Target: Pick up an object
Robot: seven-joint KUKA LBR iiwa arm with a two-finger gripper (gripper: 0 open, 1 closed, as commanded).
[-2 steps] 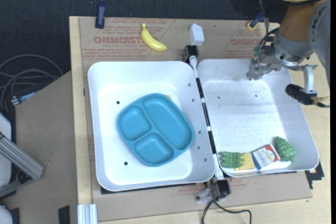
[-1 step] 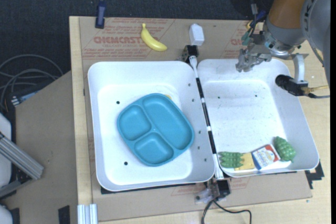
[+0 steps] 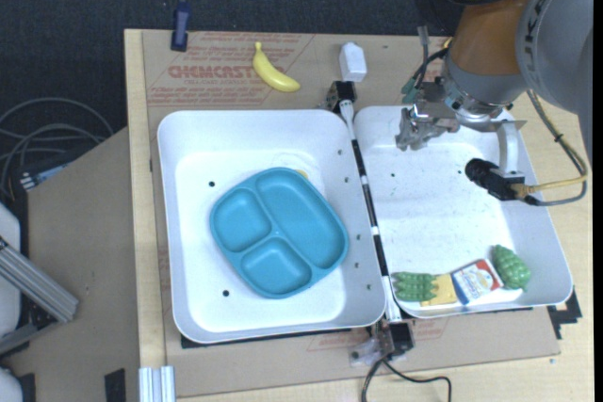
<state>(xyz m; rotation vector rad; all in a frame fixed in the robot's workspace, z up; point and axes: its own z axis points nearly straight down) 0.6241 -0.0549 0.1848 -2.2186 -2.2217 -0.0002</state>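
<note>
Nothing is held: the gripper (image 3: pixel 415 129) is poised over the right bin's (image 3: pixel 443 231) far edge, its state untellable.

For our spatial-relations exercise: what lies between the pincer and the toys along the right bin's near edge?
In the camera view, bare white bin floor separates the pincer from the toys.

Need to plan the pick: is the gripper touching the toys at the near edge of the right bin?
Apart. The camera view shows the gripper at the right bin's far end, bare white floor separating it from the toys.
</note>
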